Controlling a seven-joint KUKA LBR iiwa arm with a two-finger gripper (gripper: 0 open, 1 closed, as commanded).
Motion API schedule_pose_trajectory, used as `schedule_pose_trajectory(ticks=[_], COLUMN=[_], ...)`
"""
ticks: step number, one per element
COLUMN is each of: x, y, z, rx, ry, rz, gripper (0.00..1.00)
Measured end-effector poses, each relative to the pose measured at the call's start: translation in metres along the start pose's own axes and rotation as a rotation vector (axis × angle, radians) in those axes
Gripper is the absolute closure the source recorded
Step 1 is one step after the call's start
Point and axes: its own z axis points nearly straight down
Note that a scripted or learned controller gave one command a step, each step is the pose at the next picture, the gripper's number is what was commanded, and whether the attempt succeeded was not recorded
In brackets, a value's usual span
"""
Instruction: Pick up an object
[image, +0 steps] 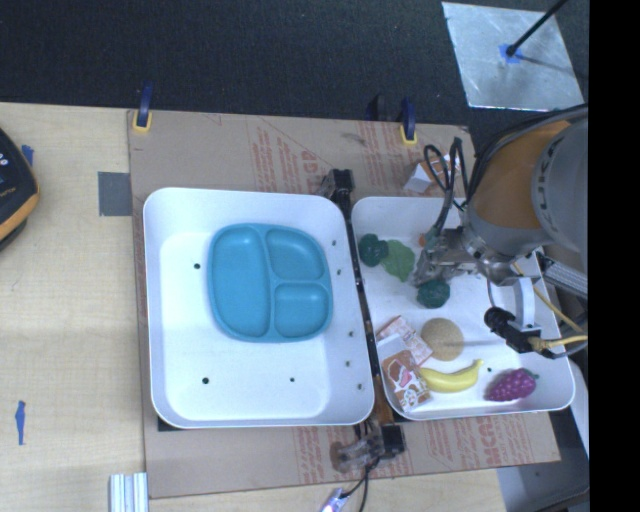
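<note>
Your end effector (436, 272) is low over the dark green ball (434, 294); you cannot tell its grip, so lift slowly next

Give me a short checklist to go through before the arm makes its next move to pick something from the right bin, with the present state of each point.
1. Hand is above the right bin: ok.
2. A target lies near the hand: ok, a dark green ball is just below it.
3. Something is held in the hand: cannot tell; the wrist hides that part.
4. Other objects stay apart from the target: not ok for the green lump close by; the banana and grapes lie apart.
5. Blue plate lies in the left bin, out of the way: ok.
</note>
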Motion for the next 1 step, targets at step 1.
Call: schedule_pose_trajectory(ticks=[1], x=[0.0692], y=[0.0089], z=[-0.0905], rx=[-0.002], ry=[0.002], rz=[0.001], gripper=[1.0])
